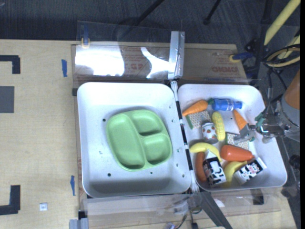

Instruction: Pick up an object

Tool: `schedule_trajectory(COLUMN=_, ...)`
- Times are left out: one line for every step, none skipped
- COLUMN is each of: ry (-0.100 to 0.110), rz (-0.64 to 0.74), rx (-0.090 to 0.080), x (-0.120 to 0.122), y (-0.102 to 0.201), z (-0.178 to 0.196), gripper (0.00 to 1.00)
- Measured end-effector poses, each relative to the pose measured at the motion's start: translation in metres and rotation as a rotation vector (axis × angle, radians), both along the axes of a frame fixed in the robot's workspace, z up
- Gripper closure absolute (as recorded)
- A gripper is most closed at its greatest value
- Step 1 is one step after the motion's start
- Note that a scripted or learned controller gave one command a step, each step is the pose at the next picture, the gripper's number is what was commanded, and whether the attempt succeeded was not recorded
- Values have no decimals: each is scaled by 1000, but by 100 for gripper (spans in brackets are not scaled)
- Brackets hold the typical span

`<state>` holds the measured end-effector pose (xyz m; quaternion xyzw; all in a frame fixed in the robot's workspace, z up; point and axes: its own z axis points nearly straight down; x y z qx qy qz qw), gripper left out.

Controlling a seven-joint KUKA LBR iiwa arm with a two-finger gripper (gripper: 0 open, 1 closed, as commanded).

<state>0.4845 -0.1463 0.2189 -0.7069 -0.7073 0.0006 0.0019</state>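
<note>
Gripper [251, 133] low at right bin [274, 173] right edge, near small carrot [239, 120]; finger state unclear, cannot tell. Nothing visibly held. Pick not yet done; toys all in bin.

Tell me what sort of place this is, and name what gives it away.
Most likely a robotics lab's grasping test bench, not a kitchen: two white bins side by side on a wooden bench, toy food such as a corn cob heaped in one, and stand legs on the carpet behind.

Arm [293, 99] cut by right edge — gripper [261, 128] blurred.
</note>
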Motion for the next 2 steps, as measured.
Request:
schedule_trajectory(ry=0, rz=0, rx=0, x=0, y=0, z=0, gripper=0)
schedule_trajectory(ry=0, rz=88, rx=1, x=22, y=-42, z=-53, gripper=0)
